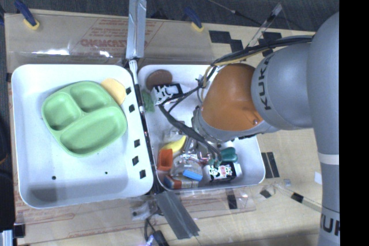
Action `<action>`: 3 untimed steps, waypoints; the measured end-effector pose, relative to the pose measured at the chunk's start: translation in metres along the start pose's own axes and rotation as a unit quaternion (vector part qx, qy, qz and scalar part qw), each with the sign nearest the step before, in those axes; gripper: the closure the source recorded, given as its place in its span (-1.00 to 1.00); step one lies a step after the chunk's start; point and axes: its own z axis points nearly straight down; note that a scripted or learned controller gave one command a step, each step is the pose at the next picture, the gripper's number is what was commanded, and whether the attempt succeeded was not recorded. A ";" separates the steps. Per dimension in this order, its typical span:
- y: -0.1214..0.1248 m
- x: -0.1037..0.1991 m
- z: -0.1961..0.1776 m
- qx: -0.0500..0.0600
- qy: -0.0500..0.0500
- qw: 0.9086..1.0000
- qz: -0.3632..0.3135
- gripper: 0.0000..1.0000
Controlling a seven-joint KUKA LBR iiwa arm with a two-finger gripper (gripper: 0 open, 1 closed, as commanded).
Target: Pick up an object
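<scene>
The single fixed camera looked down at a slant on both white bins (23,124) (set side by side), with the arm (300,83) reaching in from the right.

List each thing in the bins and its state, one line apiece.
Green divided plate: lying flat in the left bin, compartments bare.
Yellow piece: resting at the plate's upper right edge.
Brown round object: lying in the right bin's top corner.
Small-object pile: heaped at the right bin's lower end.
Arm: reaching over the right bin.
</scene>
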 end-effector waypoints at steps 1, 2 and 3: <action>-0.001 -0.011 -0.001 0.000 -0.002 0.996 -0.093 -1.00; -0.084 0.007 -0.001 0.001 -0.002 0.982 -0.190 -1.00; -0.038 0.016 0.000 -0.001 0.000 0.966 -0.258 -1.00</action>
